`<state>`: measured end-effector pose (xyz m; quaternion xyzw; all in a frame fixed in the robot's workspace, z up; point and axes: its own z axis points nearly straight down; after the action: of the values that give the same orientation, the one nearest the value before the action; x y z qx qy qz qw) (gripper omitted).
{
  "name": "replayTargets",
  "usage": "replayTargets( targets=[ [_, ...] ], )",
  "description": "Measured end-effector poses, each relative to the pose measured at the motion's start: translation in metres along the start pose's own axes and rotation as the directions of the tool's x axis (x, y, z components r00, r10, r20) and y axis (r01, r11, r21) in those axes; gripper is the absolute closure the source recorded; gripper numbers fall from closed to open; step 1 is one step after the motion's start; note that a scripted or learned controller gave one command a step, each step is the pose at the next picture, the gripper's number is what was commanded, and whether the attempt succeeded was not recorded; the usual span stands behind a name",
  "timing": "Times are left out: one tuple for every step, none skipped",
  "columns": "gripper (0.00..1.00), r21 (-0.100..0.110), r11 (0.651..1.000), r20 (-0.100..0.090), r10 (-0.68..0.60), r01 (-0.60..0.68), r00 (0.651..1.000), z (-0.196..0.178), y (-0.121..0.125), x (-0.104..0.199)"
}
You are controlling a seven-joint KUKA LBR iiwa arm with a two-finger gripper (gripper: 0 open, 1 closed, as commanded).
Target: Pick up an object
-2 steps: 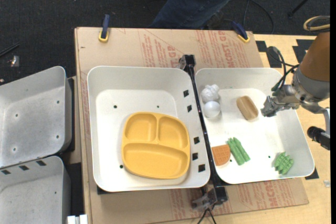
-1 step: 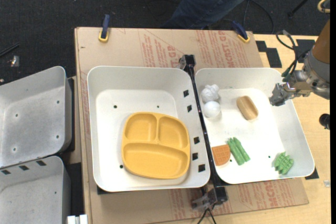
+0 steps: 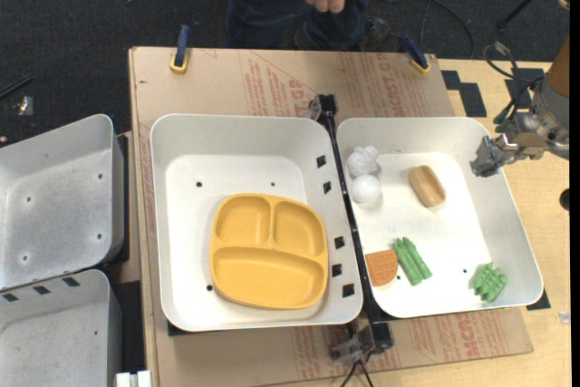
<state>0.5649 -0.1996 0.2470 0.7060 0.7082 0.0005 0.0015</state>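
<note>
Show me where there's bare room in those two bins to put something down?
Left bin: a strip along the far wall, beyond the yellow tray. Right bin: its middle, between the bread roll, the green stalks and the green piece. It is crowded beside the divider, at the white toys and the waffle.

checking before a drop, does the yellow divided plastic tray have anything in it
Empty. The yellow divided plastic tray in the left white bin shows bare yellow in all three compartments.
</note>
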Motion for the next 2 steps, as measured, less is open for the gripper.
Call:
replayTargets(
  targets=[
    [1.00,0.004,1.000,-0.003,-0.004,0.004,1.000,-0.004,0.003,0.047],
    [1.00,0.005,1.000,-0.004,-0.005,0.005,1.000,0.011,0.003,0.100]
  ],
)
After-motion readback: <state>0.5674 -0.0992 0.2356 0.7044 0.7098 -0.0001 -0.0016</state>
